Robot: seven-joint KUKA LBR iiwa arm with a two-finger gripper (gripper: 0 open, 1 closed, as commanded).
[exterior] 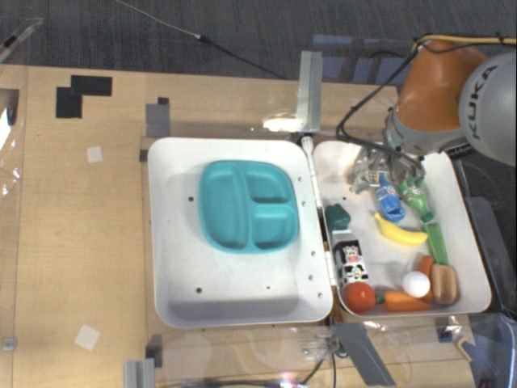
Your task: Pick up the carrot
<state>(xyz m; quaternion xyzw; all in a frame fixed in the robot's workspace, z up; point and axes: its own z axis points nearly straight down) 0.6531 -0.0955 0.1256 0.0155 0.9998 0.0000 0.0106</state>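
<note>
The orange carrot lies flat along the front wall of the right bin, between a red tomato and a brown bread roll. A white ball sits just behind it. My gripper hangs over the back of the same bin, far behind the carrot, just above a small blue bottle. Nothing can be seen held in it.
The right bin also holds a yellow banana, a green cucumber, a dark green block and a black-and-white box. A teal divided plate rests in the left bin.
</note>
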